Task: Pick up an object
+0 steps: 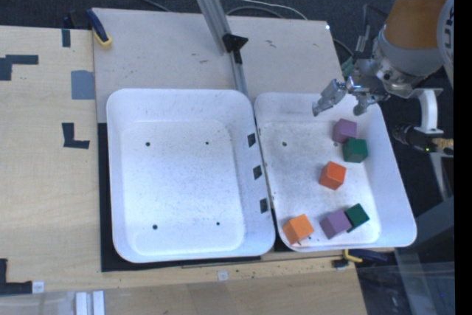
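The gripper (341, 103) hangs over the right bin's (295, 158) far edge, jaws apparently spread and holding nothing; all six blocks lie ungrasped, the purple block (344, 130) nearest.

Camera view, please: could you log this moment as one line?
gripper: open, holds nothing | above right bin, near purple cube | pick: not yet done

one fixed camera looks down at a slant from above on both white bins (118, 158).
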You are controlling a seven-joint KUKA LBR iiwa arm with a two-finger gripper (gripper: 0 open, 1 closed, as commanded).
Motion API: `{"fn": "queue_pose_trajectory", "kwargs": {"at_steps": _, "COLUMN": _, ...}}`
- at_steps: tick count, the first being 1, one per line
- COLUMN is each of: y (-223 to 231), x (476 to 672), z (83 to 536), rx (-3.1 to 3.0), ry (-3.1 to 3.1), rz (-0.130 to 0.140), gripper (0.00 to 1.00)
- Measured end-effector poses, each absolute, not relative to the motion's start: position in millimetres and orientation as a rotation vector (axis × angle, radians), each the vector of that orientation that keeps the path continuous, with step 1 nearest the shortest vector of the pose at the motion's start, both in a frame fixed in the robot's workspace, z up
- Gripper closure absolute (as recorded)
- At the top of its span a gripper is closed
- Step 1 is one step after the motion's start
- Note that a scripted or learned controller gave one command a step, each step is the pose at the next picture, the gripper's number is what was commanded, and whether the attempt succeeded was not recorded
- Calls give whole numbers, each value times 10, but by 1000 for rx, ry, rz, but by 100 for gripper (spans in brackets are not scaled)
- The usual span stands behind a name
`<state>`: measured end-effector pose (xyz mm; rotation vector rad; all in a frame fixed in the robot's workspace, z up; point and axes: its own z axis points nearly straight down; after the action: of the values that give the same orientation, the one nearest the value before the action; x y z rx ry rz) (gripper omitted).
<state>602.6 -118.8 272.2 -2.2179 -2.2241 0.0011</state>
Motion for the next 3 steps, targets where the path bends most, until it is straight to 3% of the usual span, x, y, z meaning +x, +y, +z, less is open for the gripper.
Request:
{"fn": "queue_pose_trajectory", "kwargs": {"at_steps": 1, "y": -1453, "x": 5409, "z": 1645, "rx": -2217, "ry": -2212, "rz": 12, "gripper": 0}}
{"fn": "queue_pose_trajectory", "kwargs": {"at_steps": 2, "y": -1447, "x": 5447, "z": 1179, "rx": -2235, "ry": -2240, "rz": -16, "gripper": 0}}
{"fn": "queue_pose_trajectory", "kwargs": {"at_steps": 3, "y": -1448, "x": 5433, "z": 1148, "rx": -2235, "ry": -2236, "rz": -12, "gripper": 0}}
